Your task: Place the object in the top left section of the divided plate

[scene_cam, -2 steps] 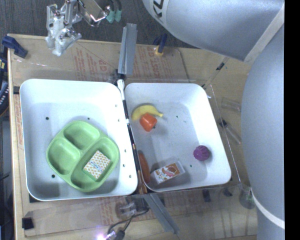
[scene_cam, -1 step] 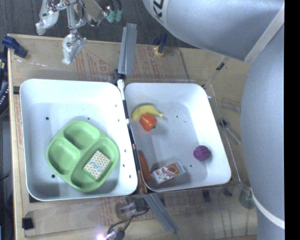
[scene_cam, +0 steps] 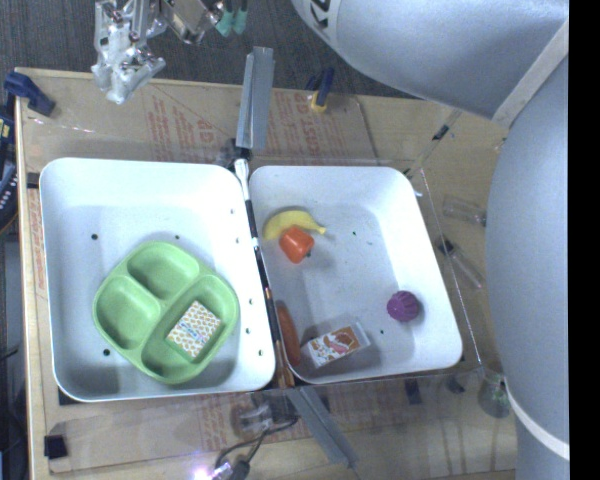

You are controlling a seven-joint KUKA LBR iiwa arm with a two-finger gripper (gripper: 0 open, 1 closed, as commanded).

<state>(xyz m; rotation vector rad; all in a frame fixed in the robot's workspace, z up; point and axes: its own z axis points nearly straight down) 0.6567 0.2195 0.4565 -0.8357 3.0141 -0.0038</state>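
Observation:
A green divided plate (scene_cam: 130, 313) lies in the left white bin (scene_cam: 70, 218), toward its front. A small patterned packet (scene_cam: 194, 329) rests in the plate's large lower-right section; the two other sections hold nothing. My gripper (scene_cam: 123, 60) hangs high over the bench's far left corner, beyond the left bin and well away from the plate. I see nothing held in it. In the right bin (scene_cam: 380, 208) lie a yellow banana (scene_cam: 285, 222), a red-orange pepper (scene_cam: 297, 244), a purple ball-like object (scene_cam: 404, 306), a small carton (scene_cam: 335, 346) and a red-orange stick-shaped item (scene_cam: 286, 332).
The grey arm (scene_cam: 450, 28) fills the top right and the right side of the view. A grey bar (scene_cam: 254, 98) stands behind the seam between the bins. Blue clamps (scene_cam: 27, 89) sit on the bench's far edge.

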